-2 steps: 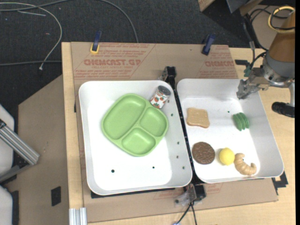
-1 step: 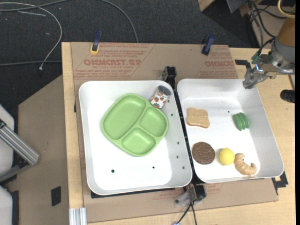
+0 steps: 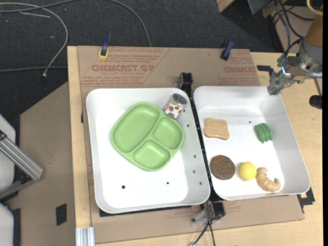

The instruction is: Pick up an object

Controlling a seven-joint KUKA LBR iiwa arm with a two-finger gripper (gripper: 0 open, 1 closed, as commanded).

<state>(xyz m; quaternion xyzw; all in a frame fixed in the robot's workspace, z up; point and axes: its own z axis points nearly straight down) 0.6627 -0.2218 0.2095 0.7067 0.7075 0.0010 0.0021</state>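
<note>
Gripper point(image 3: 275, 88) hangs at the right bin's point(image 3: 241, 104) far right corner, holding nothing; whether it is spread I cannot tell; the nearest pick, the bean point(image 3: 263, 132), looks light, stiff, smooth; pinch across its narrow middle.

Red print on the brown cardboard sheet point(image 3: 154, 65) under the bins — reads "CHEMCAST GP" at its upper left, just above the left bin point(image 3: 97, 152). Same red lettering repeats at upper right, above the right bin point(image 3: 292, 137), partly cut — "CHEMCAST" legible, rest unclear. Smaller red lines above and below each logo, too small to read. Small can point(image 3: 175, 105) in left bin has a patterned label — no readable text.
</note>
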